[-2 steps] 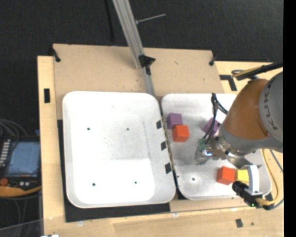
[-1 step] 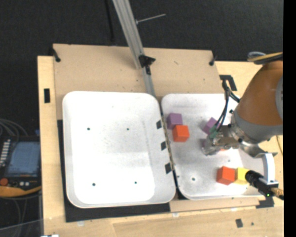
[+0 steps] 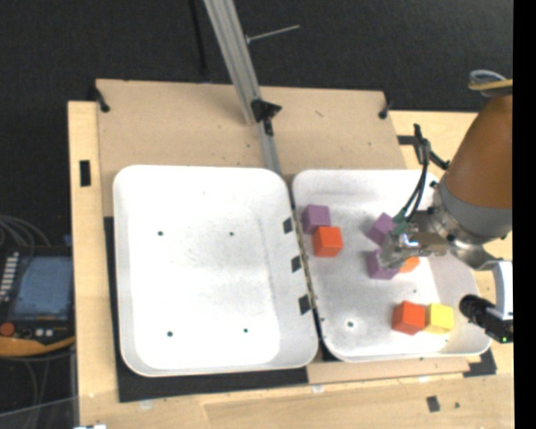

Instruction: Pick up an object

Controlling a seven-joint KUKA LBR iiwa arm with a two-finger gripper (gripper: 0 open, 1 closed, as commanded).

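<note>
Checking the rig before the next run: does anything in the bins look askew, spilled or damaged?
Nothing stands out. The blocks lie loose in the right bin: a purple block touching an orange block, and an orange and yellow pair. The gripper is low among more purple blocks.

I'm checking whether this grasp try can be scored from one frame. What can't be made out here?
- Gripper: whether it is open or shut is hidden by the wrist above it in the camera view.
- Orange piece: mostly covered by the gripper; shape unclear.
- Purple blocks and: partly hidden; contact with gripper unclear.
</note>
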